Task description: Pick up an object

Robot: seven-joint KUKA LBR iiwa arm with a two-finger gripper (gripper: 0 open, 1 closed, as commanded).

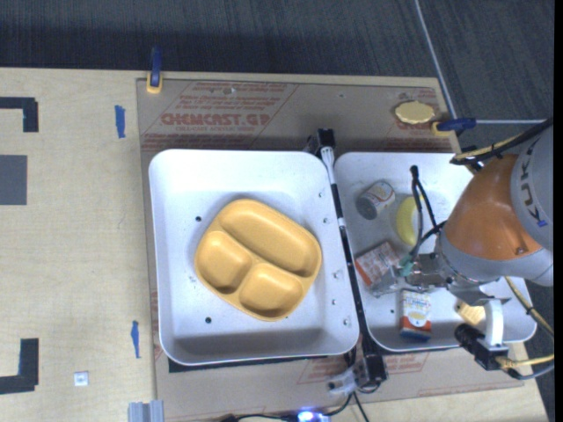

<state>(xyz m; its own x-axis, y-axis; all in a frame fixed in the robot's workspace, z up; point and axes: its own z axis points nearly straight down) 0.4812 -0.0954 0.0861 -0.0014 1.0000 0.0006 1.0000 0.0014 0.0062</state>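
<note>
- The arm [501,222] hangs over the right bin [519,328], low in the frame's right, apparently in its approach step.
- Gripper [420,269]: whether spread or pressed together, I cannot tell.
- Likely targets: the crumpled packet [376,262] or the small carton [415,315] just below; next, descend squarely over one.

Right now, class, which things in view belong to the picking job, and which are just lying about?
Belong to the job:
claw
crinkled packet
small carton
grey cup
yellow item

Just lying about:
yellow divided tray
round tan disc
blue clamp

red "chemcast gp" print reads on the brown board [215,120].
</note>
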